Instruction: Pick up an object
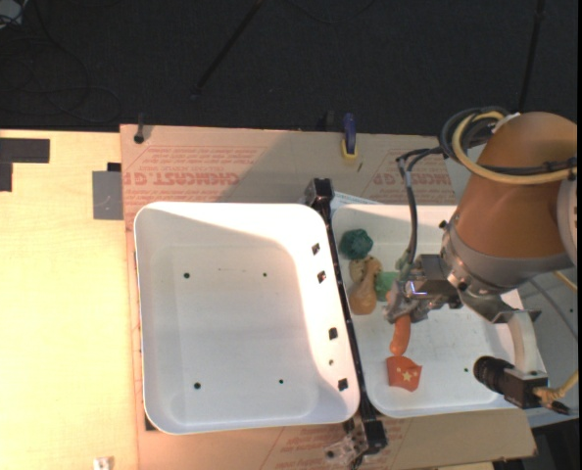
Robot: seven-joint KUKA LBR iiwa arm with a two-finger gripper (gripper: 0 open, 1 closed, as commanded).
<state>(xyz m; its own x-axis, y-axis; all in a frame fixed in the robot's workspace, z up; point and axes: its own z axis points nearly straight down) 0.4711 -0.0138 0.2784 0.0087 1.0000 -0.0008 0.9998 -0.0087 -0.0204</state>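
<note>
Down front, the red block (403,372) sits just below the orange carrot-shaped piece (400,336) in the right bin (467,385). Gripper (409,305) hovers over the carrot's top; can't tell its finger state. Crowded toys could make it slip.

A pale wooden bench top (46,302) fills the left side, with dark rectangular patches (17,160) near its upper left corner and a grey one (106,193) beside the cardboard; a brown cardboard sheet (222,164) with mirrored red lettering lies beneath the two bins; a blue clamp (349,135) stands at its far edge; black clips (322,196) join the bins along their shared side; thin cables (7,3) trail across the dark background.
</note>
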